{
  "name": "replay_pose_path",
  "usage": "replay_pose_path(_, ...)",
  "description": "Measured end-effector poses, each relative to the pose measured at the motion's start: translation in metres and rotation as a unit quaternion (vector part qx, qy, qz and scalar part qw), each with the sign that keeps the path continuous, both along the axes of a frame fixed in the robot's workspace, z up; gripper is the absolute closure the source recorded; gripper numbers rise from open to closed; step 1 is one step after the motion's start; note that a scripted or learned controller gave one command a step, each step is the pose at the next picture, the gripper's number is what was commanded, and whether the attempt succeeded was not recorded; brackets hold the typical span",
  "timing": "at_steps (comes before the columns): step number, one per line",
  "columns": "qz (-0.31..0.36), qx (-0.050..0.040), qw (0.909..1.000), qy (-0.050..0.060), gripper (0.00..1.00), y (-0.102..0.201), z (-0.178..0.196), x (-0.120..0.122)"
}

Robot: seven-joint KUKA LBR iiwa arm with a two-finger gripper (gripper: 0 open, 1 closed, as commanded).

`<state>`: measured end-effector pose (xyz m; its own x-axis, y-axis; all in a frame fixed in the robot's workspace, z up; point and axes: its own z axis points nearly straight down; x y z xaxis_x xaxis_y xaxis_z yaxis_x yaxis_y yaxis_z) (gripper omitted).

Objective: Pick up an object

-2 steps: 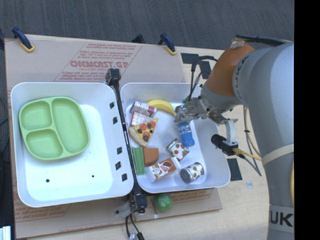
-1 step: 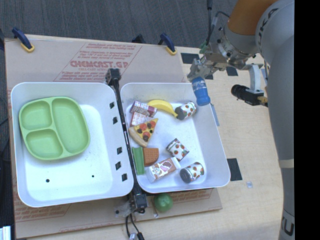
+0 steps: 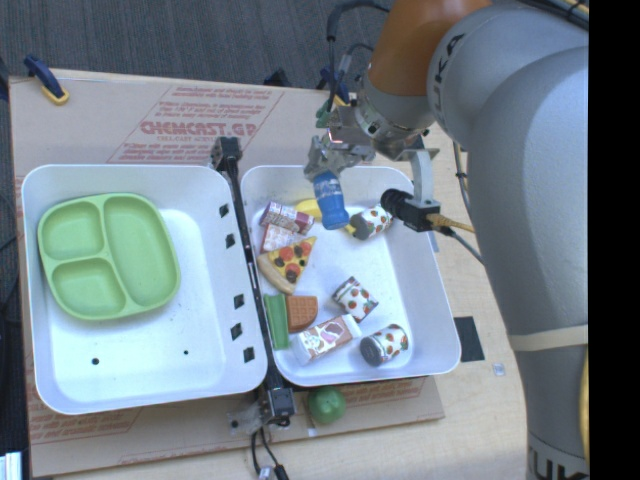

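Note:
My gripper hangs over the back of the right bin. It is shut on the top of a small blue bottle with a white cap, which dangles tilted below the fingers. Under and around the bottle lie a yellow item, a red-and-white snack box and a patterned can. A pizza slice, a brown toast piece, a pink carton and two more cans lie nearer the front.
The left bin holds a green divided plate. A black clip rail runs between the bins. A green ball sits outside the front rim. The grey arm covers the right side.

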<state>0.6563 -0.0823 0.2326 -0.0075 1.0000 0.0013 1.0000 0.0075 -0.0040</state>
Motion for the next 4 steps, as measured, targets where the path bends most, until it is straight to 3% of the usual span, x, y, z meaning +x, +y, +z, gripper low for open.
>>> replay_pose_path(3, 0.007, -0.0012, 1.0000, 0.000, 1.00, 0.000, 0.031, 0.001)
replay_pose_path(4, -0.001, -0.0008, 1.0000, 0.000, 1.00, 0.001, -0.006, -0.080)
